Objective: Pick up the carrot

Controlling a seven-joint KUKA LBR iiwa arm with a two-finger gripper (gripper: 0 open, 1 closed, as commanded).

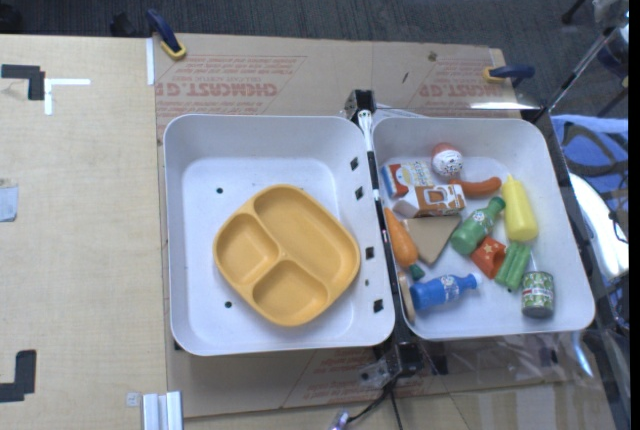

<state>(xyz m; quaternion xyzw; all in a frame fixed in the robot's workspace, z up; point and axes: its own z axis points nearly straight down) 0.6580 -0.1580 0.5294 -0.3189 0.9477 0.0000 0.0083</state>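
Note:
The carrot (401,241) is a small orange cone with a green tip at its near end. It lies along the left wall of the right bin (560,218), beside a tan wedge (432,236) and just below a small milk carton (428,199).
The right bin also holds a blue bottle (443,292), a green bottle (475,228), a yellow bottle (519,210), a sausage (478,186), a ball (447,161) and a can (537,296). The left bin (190,248) holds a yellow divided plate (286,254).

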